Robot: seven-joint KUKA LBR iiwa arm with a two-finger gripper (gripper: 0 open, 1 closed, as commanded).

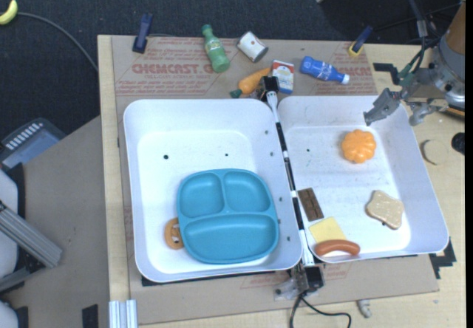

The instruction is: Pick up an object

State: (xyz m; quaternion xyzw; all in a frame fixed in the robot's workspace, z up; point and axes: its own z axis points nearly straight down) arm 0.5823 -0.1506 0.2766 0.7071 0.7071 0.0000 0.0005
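Bench, two white bins: gripper, fingers spread and holding nothing, above right bin, just beside orange pumpkin.

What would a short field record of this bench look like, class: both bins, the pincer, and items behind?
left bin: blue divided plate, pretzel at its left edge
right bin: orange pumpkin, bread slice, chocolate bar, cheese, hot dog
pincer: over right bin's upper right corner
behind bins: green bottle, blue bottle
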